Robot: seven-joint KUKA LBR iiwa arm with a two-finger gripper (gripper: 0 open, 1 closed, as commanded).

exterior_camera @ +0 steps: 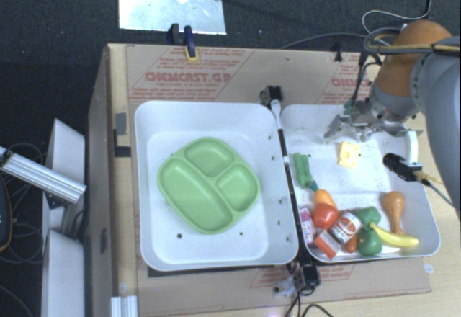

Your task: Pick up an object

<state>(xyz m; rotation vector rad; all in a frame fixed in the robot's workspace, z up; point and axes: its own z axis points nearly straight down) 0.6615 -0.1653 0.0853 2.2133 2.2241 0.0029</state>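
Two shallow white bins sit side by side on my feed, left bin (151, 164) and right bin (310, 121). Left one carries a pale green divided plastic plate (209, 184), lying flat near its middle.

Grey arm (432, 85) reaches in from the right. The gripper (352, 126) hangs over the far part of the right bin. Open or closed, I cannot tell at this angle. I see nothing gripped.

A small yellow holed block (349, 155) lies on the bin floor just on the near side of the gripper, apart from the other toys.

A green stick-shaped toy (302, 170) lies along the bin's left wall. Clustered at the near end: an orange carrot-like toy (324, 198), a red tomato toy (325, 216), a red-and-white can (347, 225), a green pepper toy (369, 240), a yellow banana (394, 238) and a brown drumstick-shaped toy (393, 206).
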